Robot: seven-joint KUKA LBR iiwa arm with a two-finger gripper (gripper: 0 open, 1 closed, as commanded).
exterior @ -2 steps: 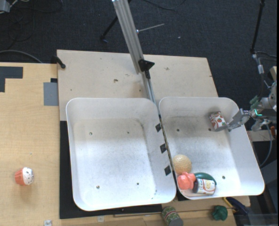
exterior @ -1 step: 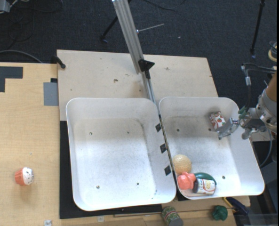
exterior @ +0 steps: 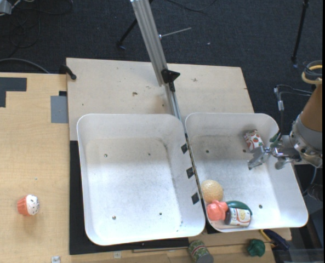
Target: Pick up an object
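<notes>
Tool (exterior: 256, 160) low in right bin (exterior: 272, 126) near its right rim, fingers' spread not discernible. Small red-white object (exterior: 253, 140) just beside it. Tan ball (exterior: 211, 190), red piece (exterior: 217, 210), bottle (exterior: 238, 215) crowd the front edge; bin's middle open.

Bench (exterior: 124, 89) carries two white bins side by side: left bin (exterior: 91, 147), right bin (exterior: 283, 215). Small red-white toy (exterior: 28, 205) on bench, far left.
</notes>
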